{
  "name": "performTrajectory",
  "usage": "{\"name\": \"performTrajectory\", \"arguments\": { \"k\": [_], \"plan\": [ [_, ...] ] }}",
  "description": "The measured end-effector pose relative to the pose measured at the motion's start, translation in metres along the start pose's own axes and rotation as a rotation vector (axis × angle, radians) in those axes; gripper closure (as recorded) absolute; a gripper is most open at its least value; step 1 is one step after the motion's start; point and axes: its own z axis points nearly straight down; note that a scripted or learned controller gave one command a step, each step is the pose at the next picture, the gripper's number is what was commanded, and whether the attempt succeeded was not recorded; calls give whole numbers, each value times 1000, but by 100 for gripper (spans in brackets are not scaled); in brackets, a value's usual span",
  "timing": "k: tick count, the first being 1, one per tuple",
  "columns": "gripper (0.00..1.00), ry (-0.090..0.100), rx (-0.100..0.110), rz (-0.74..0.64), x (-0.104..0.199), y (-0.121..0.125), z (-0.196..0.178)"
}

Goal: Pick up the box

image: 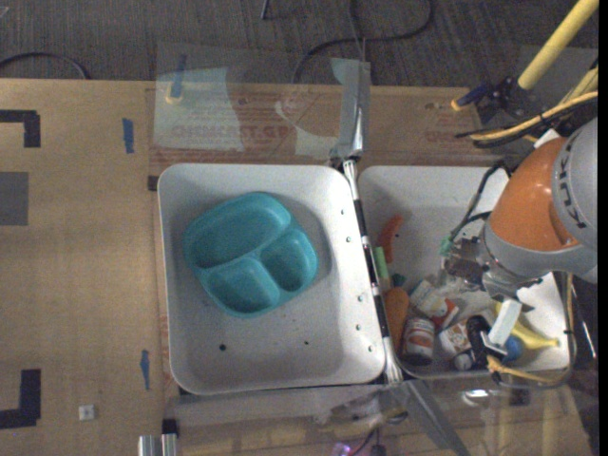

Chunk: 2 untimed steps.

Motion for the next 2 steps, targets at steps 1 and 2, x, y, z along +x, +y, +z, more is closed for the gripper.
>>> {"name": "performTrajectory", "arguments": {
  "k": [1,2],
  "plan": [
    [100,-4,28,-7,51,-46,-79],
    [100,-7,27,95,96,-57,-122]
  ]
}}
